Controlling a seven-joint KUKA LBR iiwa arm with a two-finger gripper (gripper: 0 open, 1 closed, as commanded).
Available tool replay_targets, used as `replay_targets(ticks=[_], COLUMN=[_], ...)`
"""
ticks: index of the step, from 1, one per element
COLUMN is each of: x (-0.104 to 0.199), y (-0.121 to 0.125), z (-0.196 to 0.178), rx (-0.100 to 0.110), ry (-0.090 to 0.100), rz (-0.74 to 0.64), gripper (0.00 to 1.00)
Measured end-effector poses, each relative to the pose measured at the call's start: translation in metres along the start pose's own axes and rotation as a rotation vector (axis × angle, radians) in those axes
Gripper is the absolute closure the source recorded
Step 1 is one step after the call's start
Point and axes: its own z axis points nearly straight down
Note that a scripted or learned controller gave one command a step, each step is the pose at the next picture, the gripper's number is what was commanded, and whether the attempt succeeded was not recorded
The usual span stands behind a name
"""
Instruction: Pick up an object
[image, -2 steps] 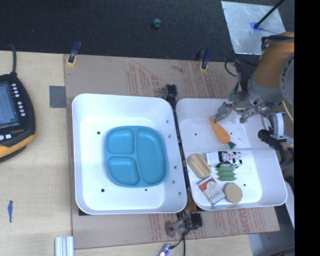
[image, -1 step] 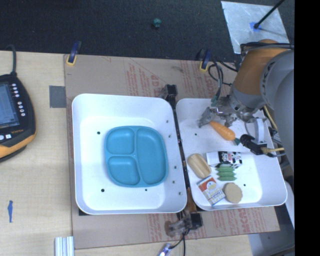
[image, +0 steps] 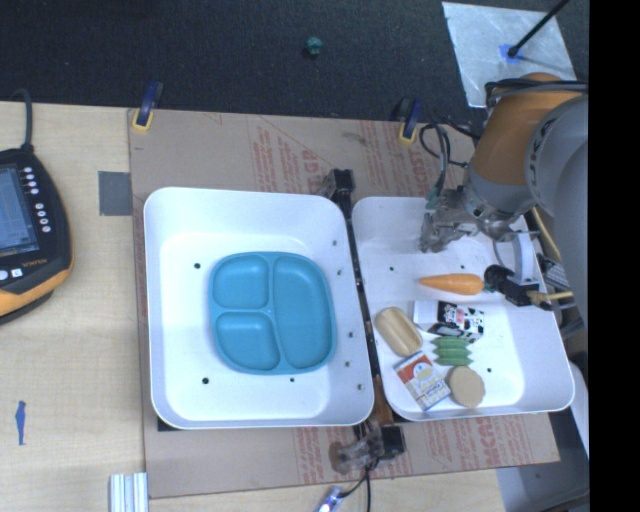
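Figure: bench seen from above at a slant. You see two shallow white bins side by side on a brown cardboard sheet. The left bin (image: 170, 300), at the centre of the frame, holds a blue divided plate (image: 271, 311) lying flat in its middle, with three compartments facing up. The right bin (image: 540, 380), at the right of the frame, holds the loose objects. An orange carrot (image: 452, 284) lies crosswise near the bin's middle. Below it sits a small black-and-white packet (image: 460, 319); just beside that, to the lower left, lies a tan bread roll (image: 398, 331). A green pea pod (image: 451, 351) rests under the packet, and a small printed carton (image: 424, 382) and a round tan disc (image: 465, 385) lie near the bin's lower edge, touching or nearly so.

The arm (image: 520, 130), grey with an orange band, enters at the upper right of the frame. Its gripper (image: 438, 238) hangs over the upper part of the right bin, above and apart from the carrot. You cannot tell how far it is open, and nothing is seen in its grasp. A handheld control pad (image: 25, 235) lies at the left edge of the frame.
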Motion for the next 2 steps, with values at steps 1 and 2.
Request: replay_targets(ticks=[1,2], x=[0.0,-0.006], y=[0.0,-0.056], z=[0.0,0.012], rx=[0.0,0.0], ry=[0.0,0.0], rz=[0.0,0.004], gripper=[0.0,0.0])
